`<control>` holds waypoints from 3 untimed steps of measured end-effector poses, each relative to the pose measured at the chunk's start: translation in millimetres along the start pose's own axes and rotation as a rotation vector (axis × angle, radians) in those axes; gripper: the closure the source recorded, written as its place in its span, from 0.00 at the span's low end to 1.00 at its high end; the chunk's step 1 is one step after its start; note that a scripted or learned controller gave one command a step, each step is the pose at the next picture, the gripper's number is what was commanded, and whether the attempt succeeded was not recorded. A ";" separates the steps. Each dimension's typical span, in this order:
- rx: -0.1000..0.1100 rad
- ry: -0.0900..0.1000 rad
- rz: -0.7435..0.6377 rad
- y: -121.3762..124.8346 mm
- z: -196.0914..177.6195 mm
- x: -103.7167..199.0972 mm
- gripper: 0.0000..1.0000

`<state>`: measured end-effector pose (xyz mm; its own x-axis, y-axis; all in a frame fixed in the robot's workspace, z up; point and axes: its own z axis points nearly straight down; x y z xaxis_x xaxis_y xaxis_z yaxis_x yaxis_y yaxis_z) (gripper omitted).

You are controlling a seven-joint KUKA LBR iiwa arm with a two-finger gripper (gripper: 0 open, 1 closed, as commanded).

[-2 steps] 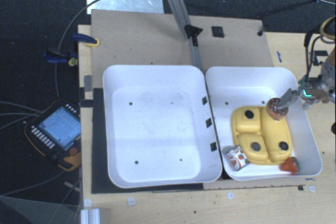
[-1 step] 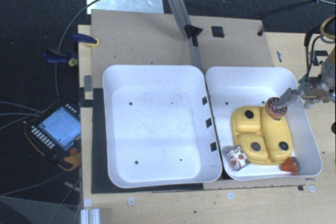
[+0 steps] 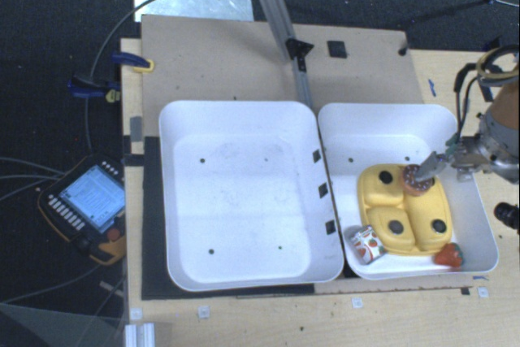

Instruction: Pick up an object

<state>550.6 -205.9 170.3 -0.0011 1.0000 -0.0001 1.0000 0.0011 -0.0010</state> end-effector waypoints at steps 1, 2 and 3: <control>-0.010 -0.003 -0.003 2.7 41.4 0.5 0.00; -0.014 -0.004 -0.003 4.2 46.8 0.8 0.00; -0.019 -0.002 -0.002 6.2 34.4 0.6 1.00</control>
<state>556.8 -205.3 135.9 -0.0034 1.0000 -0.0022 0.9998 0.0034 0.0176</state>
